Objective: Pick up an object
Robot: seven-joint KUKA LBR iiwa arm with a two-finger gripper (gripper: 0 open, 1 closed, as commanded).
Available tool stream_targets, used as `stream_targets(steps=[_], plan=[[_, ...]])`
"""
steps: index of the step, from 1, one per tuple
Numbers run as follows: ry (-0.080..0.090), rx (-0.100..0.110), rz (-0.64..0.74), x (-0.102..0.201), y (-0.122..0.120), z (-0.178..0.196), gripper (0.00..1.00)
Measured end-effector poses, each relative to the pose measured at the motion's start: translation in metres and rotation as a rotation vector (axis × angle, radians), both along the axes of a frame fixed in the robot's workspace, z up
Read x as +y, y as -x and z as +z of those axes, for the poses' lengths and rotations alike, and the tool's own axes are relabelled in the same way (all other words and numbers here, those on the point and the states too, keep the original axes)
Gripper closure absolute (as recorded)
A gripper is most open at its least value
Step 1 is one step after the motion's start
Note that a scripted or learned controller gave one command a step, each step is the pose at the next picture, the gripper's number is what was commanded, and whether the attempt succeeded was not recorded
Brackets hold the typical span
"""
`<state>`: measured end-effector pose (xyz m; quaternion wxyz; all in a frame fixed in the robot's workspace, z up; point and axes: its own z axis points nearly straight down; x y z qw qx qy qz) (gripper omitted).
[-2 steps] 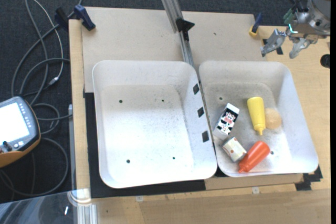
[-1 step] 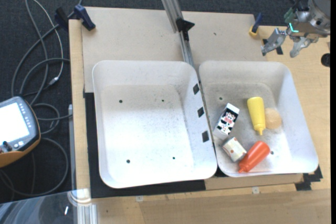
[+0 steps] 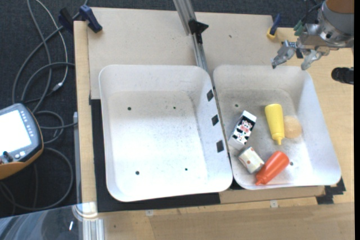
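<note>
The gripper (image 3: pixel 293 59) hangs above the far rim of the right bin (image 3: pixel 315 121), fingers spread and holding nothing, because the bottle (image 3: pixel 274 122), carton (image 3: pixel 243 127) and carrot (image 3: pixel 272 167) lie inside this bin, nearer its front.

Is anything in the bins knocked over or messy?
Nothing is spilled or broken. In the right bin the yellow bottle and the orange bottle both lie on their sides, and the small black-and-white carton lies tilted. The open gripper hangs above that bin's far edge, holding nothing.
</note>
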<state>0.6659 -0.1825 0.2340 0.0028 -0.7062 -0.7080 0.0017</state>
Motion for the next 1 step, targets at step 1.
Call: stream_targets(steps=[1], plan=[[-0.001,0.003,0.000,0.0009,-0.0020,-0.0633,0.00]])
